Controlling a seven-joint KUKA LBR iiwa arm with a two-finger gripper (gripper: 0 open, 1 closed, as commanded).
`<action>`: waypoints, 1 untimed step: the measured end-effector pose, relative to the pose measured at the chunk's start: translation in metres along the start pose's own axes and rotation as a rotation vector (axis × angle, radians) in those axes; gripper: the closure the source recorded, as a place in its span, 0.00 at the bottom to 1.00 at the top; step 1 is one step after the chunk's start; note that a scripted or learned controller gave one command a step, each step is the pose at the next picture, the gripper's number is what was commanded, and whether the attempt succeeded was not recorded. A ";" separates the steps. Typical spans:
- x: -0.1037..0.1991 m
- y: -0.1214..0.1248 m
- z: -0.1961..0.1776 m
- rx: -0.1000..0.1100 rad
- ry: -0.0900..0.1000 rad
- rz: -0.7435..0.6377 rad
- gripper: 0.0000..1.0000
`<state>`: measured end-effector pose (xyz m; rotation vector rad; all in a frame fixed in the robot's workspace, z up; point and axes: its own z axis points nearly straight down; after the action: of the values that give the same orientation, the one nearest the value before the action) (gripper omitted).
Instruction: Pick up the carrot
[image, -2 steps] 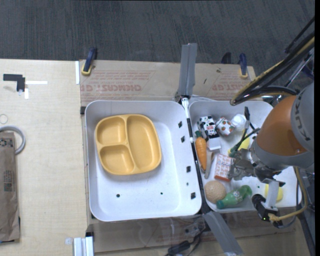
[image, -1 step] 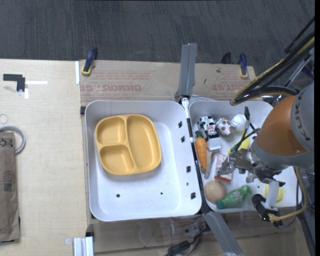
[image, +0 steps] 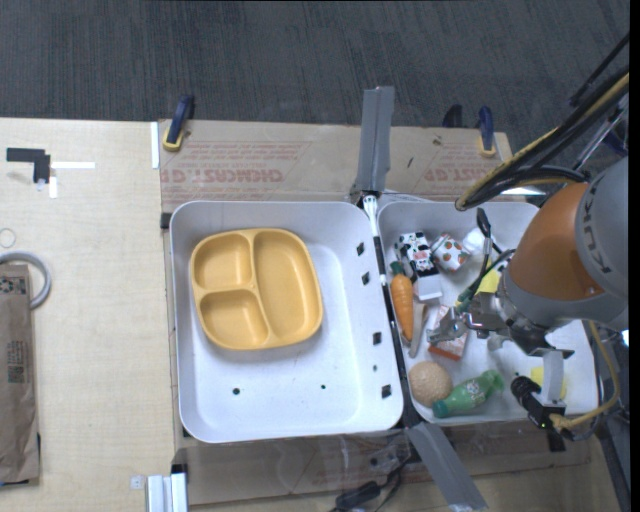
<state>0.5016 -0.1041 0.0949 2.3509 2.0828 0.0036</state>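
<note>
Reaching for the carrot (image: 402, 305), which lies lengthwise along the left wall of the right bin (image: 590, 405), green top toward the far end. My gripper (image: 447, 327) sits just beside it to the right; can't tell how wide it's open, nothing seen held. Best approach, I judge: close across its narrow width, mid-body. Obstacles: cow-print toy (image: 414, 250), tan ball (image: 429, 382), green bottle (image: 468, 394), bin wall tight on the left. Yellow divided plate (image: 257, 288) sits in the left bin (image: 300, 400), well apart.

A yellow divided plate (image: 256, 289) lies in the left bin (image: 200, 400), toward its far-left corner. In the right bin (image: 425, 213), a cow toy (image: 416, 250) sits near the far edge, while a tan ball (image: 428, 381) and green bottle (image: 468, 393) lie by the near edge.
</note>
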 end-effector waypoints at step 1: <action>-0.001 0.002 -0.010 -0.006 -0.002 0.002 1.00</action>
<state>0.5032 -0.1049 0.1049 2.3482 2.0767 0.0078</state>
